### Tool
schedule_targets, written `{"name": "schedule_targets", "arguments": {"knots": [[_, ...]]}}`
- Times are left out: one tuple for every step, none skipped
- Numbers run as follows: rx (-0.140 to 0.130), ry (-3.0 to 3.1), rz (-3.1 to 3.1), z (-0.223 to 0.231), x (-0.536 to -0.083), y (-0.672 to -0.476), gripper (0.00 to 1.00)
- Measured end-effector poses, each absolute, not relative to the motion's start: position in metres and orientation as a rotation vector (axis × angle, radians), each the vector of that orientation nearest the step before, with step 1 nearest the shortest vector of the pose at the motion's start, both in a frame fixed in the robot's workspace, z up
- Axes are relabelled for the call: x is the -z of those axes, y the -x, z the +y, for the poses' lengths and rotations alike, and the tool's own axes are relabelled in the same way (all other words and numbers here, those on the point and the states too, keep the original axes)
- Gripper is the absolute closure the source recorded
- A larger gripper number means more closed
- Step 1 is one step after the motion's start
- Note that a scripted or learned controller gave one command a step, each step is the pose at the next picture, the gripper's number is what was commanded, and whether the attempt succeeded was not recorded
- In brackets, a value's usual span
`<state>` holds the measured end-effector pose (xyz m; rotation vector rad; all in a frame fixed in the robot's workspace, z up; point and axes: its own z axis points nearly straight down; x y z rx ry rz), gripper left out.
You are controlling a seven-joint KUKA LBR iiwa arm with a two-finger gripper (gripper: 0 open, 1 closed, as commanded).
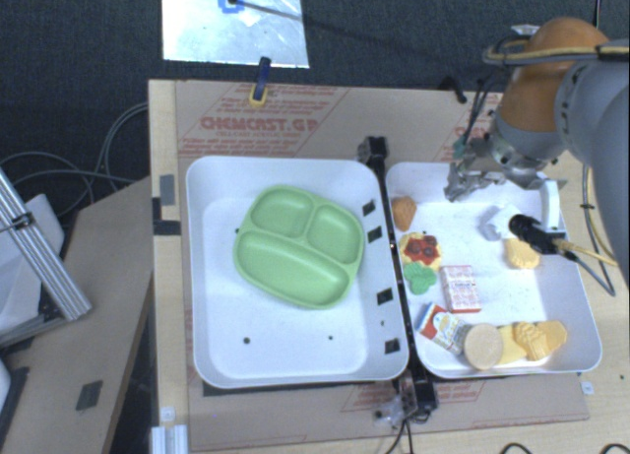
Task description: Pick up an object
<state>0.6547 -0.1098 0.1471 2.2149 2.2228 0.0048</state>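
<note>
My gripper (464,186) hangs over the far part of the right bin (571,294), with no object seen in it. Below it and to the left lies an orange-brown piece (404,212). A small pale grey piece (491,223) lies just to its right, and a yellow piece (522,254) beyond that. In the bin's middle are a red piece (421,247), a green leafy piece (419,279) and a small pink and white box (459,288). Along the near edge lie a colourful packet (442,327), a round tan disc (483,346) and yellow pieces (534,340).
The left bin (212,245) holds a green divided plate (299,244). A black divider with clips (389,245) runs between the two bins. The arm comes in from the upper right, above the right bin's far corner. Cardboard lies under both bins.
</note>
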Motion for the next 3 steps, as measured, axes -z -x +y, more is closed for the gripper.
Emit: {"name": "schedule_targets", "arguments": {"knots": [[-0.007, -2.214, 2.222, -0.113, -0.211, -0.658, 1.00], [-0.005, -2.215, 2.224, -0.113, -0.226, -0.659, 1.00], [-0.003, -2.211, 2.231, -0.068, -0.220, -0.656, 1.00]]}}
